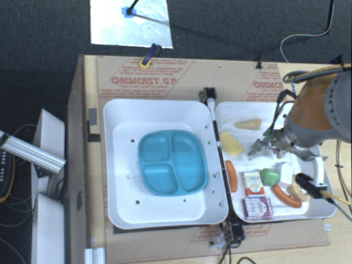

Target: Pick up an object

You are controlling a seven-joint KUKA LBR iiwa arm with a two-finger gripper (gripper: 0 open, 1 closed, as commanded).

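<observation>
The pick is not yet done: the gripper (263,146) hangs in the right bin (250,210) above the toy food, its grip state indeterminable.

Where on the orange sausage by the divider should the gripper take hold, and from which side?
Probably across the middle of the orange sausage, coming straight down: it lies flat and narrow along the divider, so the fingers could close across its short width.

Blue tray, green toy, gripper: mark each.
blue tray (172,162), camera view, centre divider in the left bin.
green toy (270,176), camera view, middle of its top.
gripper (257,148), camera view, between the fingertips.
</observation>
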